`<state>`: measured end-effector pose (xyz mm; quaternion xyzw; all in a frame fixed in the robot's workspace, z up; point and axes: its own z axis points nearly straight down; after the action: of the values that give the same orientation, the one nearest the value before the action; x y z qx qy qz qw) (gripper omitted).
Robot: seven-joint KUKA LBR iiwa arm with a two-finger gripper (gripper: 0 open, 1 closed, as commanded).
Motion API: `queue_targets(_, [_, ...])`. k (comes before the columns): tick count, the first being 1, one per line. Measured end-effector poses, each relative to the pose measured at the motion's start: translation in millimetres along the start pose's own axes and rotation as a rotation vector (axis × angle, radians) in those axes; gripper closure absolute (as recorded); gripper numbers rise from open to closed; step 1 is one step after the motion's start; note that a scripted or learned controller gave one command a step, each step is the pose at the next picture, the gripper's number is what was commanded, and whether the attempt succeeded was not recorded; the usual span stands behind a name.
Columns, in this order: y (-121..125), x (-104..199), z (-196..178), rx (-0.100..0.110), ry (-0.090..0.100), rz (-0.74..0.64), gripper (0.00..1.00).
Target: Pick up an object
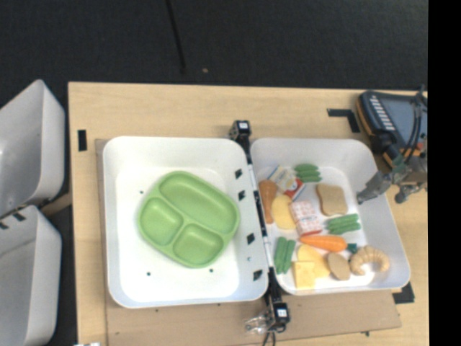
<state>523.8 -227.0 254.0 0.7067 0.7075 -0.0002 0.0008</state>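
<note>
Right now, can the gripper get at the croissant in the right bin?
Probably yes: the croissant lies uncovered near the right bin's front right corner, and the gripper hovers over that bin's right edge, nothing between them.

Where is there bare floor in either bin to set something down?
Left bin: bare floor on all sides of the green plate, widest along the near wall. Right bin: crowded with toy food; a bare strip runs along its right wall beside the croissant.

Bins (115, 215) glossy white plastic; green tray (189, 219) smooth matt plastic; bench (86, 107) pale matt wood.
</note>
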Motion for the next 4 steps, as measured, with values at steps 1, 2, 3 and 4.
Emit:
queue_targets(1, [89, 9, 113, 0.001, -0.001, 0.004, 0.00])
queue_targets(2, [40, -3, 155, 0.005, 0.001, 0.004, 0.00])
queue_targets(3, [-20, 32, 153, 0.005, 0.003, 0.004, 0.00])
queue_targets(4, [-19, 118, 152, -0.003, 0.001, -0.004, 0.00])
